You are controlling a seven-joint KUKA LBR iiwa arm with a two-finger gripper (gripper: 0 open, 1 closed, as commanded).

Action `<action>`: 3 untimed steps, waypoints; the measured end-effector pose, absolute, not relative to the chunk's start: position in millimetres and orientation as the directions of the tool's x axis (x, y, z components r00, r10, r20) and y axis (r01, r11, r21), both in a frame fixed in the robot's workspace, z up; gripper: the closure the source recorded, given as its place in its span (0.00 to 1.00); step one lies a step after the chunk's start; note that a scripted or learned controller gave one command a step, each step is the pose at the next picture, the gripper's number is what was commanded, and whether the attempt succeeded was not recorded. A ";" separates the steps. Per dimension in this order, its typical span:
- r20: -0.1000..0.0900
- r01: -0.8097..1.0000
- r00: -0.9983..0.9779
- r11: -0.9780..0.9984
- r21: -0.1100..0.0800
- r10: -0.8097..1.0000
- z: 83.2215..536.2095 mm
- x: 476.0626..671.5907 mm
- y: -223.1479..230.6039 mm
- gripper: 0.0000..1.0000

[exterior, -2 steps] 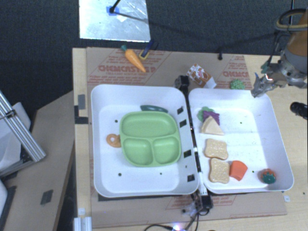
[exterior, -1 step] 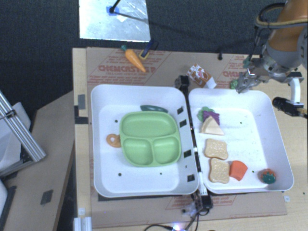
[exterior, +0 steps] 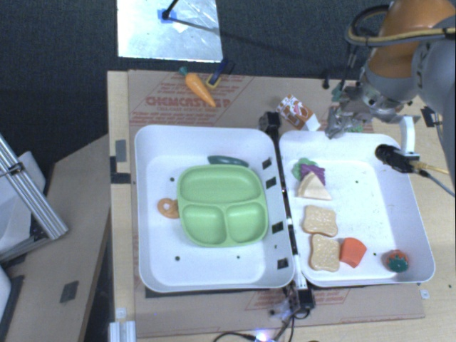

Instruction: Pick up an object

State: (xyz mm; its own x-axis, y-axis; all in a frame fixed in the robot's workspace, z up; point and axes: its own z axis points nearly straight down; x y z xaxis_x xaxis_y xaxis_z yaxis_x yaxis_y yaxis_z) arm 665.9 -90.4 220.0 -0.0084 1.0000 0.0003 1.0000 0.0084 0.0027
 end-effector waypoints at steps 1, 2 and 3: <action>0.001 1.000 -0.010 0.010 0.003 1.000 230.7 665.4 -30.6 1.00; 0.001 1.000 -0.009 0.009 0.002 1.000 222.1 667.1 29.6 1.00; 0.002 1.000 -0.009 0.009 0.003 1.000 233.7 665.2 82.5 1.00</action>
